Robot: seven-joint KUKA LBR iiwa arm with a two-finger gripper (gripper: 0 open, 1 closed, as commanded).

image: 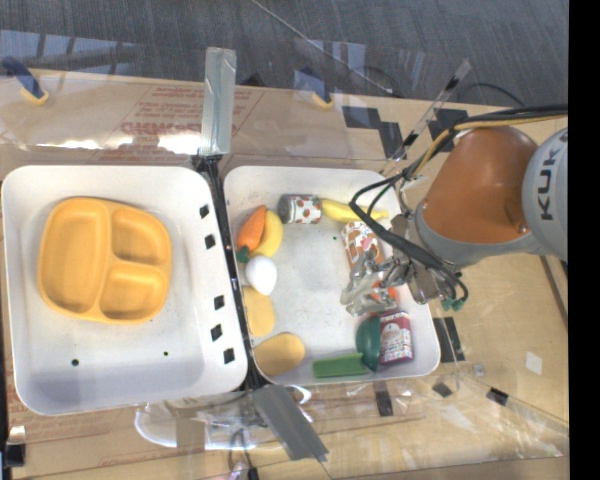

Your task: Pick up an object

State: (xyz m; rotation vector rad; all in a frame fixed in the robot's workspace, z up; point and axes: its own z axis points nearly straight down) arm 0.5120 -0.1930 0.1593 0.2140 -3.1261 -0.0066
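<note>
Gripper (380,286) low in right bin (310,268); can't tell jaw state from here. Nearest obj: ketchup bottle (395,336), just below jaws, long axis running away from them.

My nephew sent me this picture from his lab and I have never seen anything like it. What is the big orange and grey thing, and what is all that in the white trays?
The orange and grey thing is a robot arm, reaching in from the right. One camera, fixed above the bench, looks down at a slant. Its tool hangs low over the right bin; cables hide whether it grips anything. That bin holds toy food and small packages: a carrot, a white egg, a banana, a small can, a red packet and a green bar. The left bin holds a yellow divided plate. The job is to pick one thing up.
</note>
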